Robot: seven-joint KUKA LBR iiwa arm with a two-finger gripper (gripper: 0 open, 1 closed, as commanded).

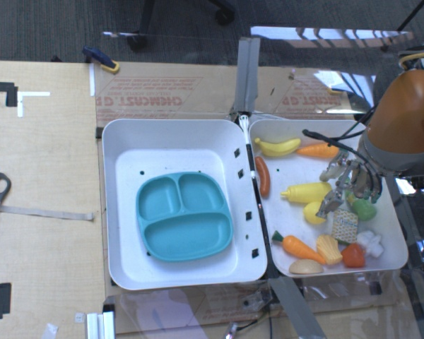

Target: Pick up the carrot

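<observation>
Looking down at a slant on a bench, two shallow white bins sit side by side. The left bin (120, 189) holds a blue divided plate (184, 216). The right bin (396, 256) is crowded with toy food, and the grey arm (403, 119) reaches over it from the right.

The gripper (337, 189) hangs low over the middle of the right bin, its fingers pointing down and slightly left. They appear parted, with nothing between them. Just left of them lies a yellow squash (305, 192), and a green pepper (363, 209) sits beside them on the right.

Two orange carrots are in this bin. One carrot (318, 150) lies near the far wall, just right of a banana (277, 146), partly crossed by a dark cable. The other, a near carrot (298, 246), lies toward the front edge, close to a corn cob (329, 248) and a pale potato (305, 266). A red sausage (263, 176) lies along the left wall.

The gripper is over neither carrot, so the step in hand looks like choosing and lining up. The near carrot seems the easier target, since its left side looks free. Doing it well likely means centring over the thick middle, turning the fingers to straddle its narrow width rather than its length, and coming straight down so the corn cob is not nudged. The far carrot would need care with the banana and the wall.
</observation>
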